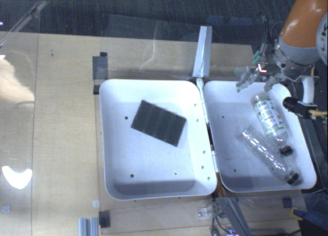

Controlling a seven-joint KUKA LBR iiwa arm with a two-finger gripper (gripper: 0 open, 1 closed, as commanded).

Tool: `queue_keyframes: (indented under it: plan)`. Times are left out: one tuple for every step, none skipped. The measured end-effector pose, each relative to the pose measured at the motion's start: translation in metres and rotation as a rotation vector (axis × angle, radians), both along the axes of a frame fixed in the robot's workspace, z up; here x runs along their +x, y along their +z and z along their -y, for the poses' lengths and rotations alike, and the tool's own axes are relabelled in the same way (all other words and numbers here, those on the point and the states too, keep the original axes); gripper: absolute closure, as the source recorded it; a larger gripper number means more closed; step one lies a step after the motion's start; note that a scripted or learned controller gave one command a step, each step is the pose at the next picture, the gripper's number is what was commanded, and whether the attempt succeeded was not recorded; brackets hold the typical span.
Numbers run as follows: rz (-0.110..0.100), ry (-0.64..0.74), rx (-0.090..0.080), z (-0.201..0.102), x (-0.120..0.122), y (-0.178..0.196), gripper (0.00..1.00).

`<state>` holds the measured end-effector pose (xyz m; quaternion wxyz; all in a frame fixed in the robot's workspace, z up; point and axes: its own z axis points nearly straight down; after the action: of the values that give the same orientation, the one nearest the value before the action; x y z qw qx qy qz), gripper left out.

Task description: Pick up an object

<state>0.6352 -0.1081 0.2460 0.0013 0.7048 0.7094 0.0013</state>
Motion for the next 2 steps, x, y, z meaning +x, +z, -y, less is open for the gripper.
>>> queue_keyframes:
  plan:
    - [-0.002,-0.229,0.001,-0.012,-0.058,-0.035,0.00]
    - [-0.001,-0.114,0.000,0.045,-0.061,-0.099,0.00]
